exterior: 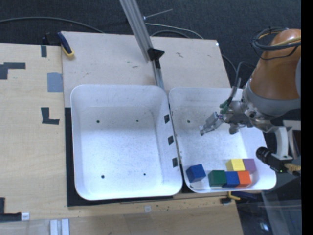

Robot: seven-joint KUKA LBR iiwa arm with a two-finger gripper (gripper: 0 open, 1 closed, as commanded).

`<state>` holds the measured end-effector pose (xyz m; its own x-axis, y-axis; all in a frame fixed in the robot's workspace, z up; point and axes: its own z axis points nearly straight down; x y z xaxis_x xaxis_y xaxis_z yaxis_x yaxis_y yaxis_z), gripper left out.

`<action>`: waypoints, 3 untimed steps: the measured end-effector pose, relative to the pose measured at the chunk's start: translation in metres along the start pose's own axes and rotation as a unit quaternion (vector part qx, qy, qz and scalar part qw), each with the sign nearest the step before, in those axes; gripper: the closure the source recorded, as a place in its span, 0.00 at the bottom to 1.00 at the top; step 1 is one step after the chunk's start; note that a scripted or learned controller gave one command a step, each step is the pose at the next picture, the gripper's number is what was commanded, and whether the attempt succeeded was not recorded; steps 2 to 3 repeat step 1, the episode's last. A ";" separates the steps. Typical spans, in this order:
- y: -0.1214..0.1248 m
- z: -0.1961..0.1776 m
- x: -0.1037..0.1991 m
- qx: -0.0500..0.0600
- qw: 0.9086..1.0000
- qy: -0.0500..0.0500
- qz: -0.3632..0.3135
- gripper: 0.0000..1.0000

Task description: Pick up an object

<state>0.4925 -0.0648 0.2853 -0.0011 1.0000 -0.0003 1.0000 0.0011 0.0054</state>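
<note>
1. Bearing both bins, the bench (112, 58) is pale wood, with a slanted metal rail (138, 24) crossing its far side toward the seam between the bins.
2. The left bin (80, 131) is a shallow white tray with a speckled floor and a few dark dots; it touches the right bin along one wall.
3. The right bin (195, 102) is the landmark: all the blocks lie at its near end, close to the front rim.
4. The arm (276, 77), orange above grey, hangs over the right bin's right side.
5. The gripper (209, 125) points left over the middle of the right bin's floor, well apart from the blocks. Nothing shows between its fingers; whether they are spread or pressed together I cannot tell.
6. A blue cube (195, 172) sits alone at the right bin's near-left corner.
7. Just right of it cluster a green block (216, 178), a second blue block (231, 179), an orange block (243, 178), a yellow block (237, 164) and a purple block (249, 164), touching one another.
</note>
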 end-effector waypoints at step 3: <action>-0.006 0.127 -0.049 0.008 1.000 0.000 0.002 0.00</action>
